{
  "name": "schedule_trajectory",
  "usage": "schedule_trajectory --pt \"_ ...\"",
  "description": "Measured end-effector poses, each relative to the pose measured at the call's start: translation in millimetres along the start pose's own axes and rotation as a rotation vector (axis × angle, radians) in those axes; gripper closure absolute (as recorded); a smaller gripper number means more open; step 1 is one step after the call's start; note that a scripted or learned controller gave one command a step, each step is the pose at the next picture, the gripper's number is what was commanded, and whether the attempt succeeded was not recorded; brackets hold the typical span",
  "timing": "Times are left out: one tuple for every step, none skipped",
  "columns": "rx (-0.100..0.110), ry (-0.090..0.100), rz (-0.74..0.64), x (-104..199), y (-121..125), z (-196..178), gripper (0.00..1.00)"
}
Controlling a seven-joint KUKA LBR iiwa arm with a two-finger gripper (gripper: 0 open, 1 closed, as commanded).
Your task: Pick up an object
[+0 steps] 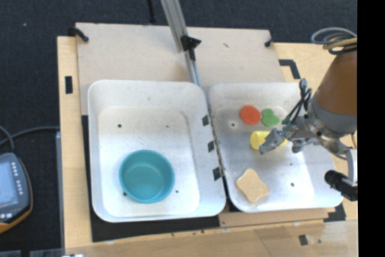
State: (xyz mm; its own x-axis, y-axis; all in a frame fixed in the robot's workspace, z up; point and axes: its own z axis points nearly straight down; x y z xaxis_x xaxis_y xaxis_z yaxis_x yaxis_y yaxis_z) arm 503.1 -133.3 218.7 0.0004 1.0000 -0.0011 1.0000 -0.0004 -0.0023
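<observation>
In the right bin lie an orange-red round piece, a small green piece, a yellow object and a tan bread-shaped piece. My gripper hangs over the middle of this bin, its tip right beside the yellow object, on that object's right. Part of the yellow object is hidden behind the gripper. I see nothing lifted off the bin floor. The arm's orange band rises at the right edge.
The left bin holds a teal bowl near its front. A slanted metal pole runs from the top down to the gap between the bins. A handheld device lies at the far left.
</observation>
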Motion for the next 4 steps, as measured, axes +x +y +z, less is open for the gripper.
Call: schedule_trajectory --pt "0.002 0.001 0.0 -1.4 -7.3 60.5 0.0" --pt "-0.004 0.0 0.002 -2.6 -6.4 111.3 0.0" --pt "-0.01 0.0 0.006 -3.3 -4.4 98.3 1.0" --pt "-0.009 -0.001 -0.004 -4.0 0.3 55.1 1.0"
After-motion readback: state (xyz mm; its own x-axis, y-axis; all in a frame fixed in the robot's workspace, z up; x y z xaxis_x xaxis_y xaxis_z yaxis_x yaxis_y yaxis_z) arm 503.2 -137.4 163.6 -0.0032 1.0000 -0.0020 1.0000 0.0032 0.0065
